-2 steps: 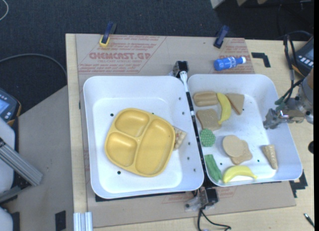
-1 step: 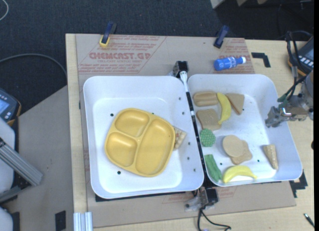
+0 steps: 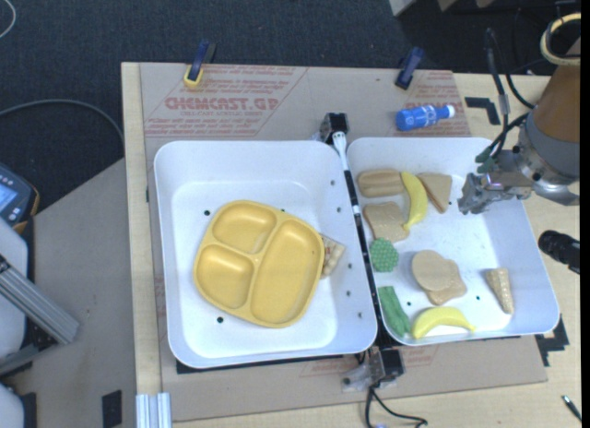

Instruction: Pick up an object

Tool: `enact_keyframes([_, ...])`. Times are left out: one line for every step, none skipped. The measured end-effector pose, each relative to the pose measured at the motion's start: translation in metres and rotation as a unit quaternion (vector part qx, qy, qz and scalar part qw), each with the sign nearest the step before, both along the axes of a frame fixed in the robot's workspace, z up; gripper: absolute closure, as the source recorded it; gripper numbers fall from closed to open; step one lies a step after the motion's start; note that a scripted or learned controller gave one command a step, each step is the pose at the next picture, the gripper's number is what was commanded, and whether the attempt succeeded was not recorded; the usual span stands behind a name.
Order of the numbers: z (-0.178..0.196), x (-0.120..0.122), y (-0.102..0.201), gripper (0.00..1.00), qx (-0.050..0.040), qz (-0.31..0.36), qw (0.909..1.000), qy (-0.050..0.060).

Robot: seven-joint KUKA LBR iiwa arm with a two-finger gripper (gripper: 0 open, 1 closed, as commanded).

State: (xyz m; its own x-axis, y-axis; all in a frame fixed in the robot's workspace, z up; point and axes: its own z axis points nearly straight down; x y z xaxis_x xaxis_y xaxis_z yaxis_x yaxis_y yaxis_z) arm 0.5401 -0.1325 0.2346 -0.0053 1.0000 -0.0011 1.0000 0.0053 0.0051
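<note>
Bench [image 3: 277, 94]: you have a brown board printed with red lettering, two blue clamps at its far edge, and both bins sitting on it side by side.

Left bin [image 3: 184, 177]: it holds the yellow tray [image 3: 258, 262], which has three sections and sits near the bin's middle; a small tan cracker [image 3: 332, 253] pokes out just beside the tray's right edge.

Right bin [image 3: 525, 232]: this is where your pickable things lie, mostly in its left half.

Arm [image 3: 558, 112]: it reaches in from the right, its orange band above the far right corner of the right bin.

Gripper [image 3: 481, 192]: it hangs over the far right part of the right bin, above bare white floor. You can see nothing between its fingers; how far they are parted I cannot tell from this angle.

Nearest things: the tan wedge [image 3: 437, 189] and the banana [image 3: 415, 199] lie just to the gripper's left. The banana's long axis runs far to near, roughly across the line from the gripper to it.

Other food, large to small: cookie [image 3: 437, 276] toward the near middle; bread roll [image 3: 379, 183] at the far left; second banana [image 3: 442, 322] at the near edge; green pod [image 3: 394, 311] at the near left; cone [image 3: 501, 289] at the near right; green ball [image 3: 383, 255] by the left wall.

Bottle [image 3: 424, 117]: blue and white, lying outside the bins on the board, beyond the right bin.

Coming move: I judge you need a short shift left before descending on the wedge or banana.
</note>
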Motion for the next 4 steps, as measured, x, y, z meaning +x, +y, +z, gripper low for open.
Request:
enact_keyframes([-0.003,0.038,0.051,1.00,0.0001,0.000,1.0000,0.000])
enact_keyframes([-0.003,0.069,0.086,1.00,0.0003,-0.001,1.0000,0.000])
enact_keyframes([-0.008,0.100,0.131,1.00,0.0005,0.000,1.0000,0.000])
enact_keyframes([-0.020,0.091,0.125,1.00,0.0005,-0.003,1.0000,0.004])
